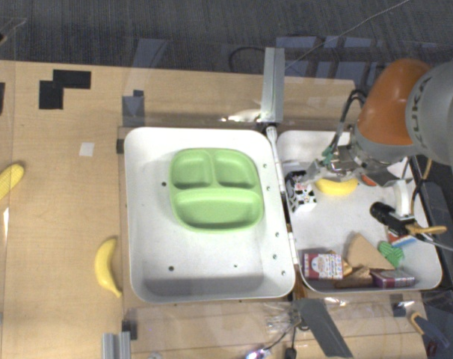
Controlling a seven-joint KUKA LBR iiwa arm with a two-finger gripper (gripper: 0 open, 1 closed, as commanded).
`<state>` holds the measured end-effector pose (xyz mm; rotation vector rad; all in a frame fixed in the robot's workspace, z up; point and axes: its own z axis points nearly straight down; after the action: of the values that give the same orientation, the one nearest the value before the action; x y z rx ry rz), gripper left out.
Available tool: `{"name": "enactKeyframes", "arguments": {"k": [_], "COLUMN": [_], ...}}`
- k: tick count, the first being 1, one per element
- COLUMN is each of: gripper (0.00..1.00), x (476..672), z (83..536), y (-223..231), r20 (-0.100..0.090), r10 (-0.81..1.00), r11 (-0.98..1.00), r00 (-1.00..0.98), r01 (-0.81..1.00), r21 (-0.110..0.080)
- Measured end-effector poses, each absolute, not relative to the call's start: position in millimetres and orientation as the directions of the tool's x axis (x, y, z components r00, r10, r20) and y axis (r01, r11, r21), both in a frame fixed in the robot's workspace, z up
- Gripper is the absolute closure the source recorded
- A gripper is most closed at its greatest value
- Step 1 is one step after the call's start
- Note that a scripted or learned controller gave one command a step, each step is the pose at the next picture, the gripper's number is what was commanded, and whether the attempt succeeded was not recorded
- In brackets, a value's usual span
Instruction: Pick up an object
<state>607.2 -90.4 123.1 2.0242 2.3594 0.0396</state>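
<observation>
The jaws (pixel 344 164) hang in the right bin (pixel 428 271), directly over a yellow banana-shaped toy (pixel 337 188) whose long axis runs left to right beneath them. How far they stand open cannot be told; the toy appears to lie on the bin floor, not gripped.

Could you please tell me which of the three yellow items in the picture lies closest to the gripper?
The yellow piece inside the right bin, just beneath the gripper. The banana and the corn cob lie on the bench, left of both bins.
</observation>
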Motion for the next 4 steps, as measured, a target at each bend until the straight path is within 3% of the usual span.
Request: {"name": "enactKeyframes", "arguments": {"k": [1, 2, 3, 4], "gripper": [0.0, 0.0, 0.0, 0.0], "x": [610.3, 608.1, 608.0, 617.9], "z": [111, 109, 109, 111], "y": [-92, -100, -101, -113], "r20": [-0.007, 0.025, 0.024, -0.008], "r10": [0.963, 0.927, 0.927, 0.995], "r11": [0.269, -0.375, -0.376, 0.097], "r00": [-0.269, 0.374, 0.375, -0.097], "r01": [0.962, 0.926, 0.926, 0.993], "r21": [0.053, 0.045, 0.046, 0.061]}}
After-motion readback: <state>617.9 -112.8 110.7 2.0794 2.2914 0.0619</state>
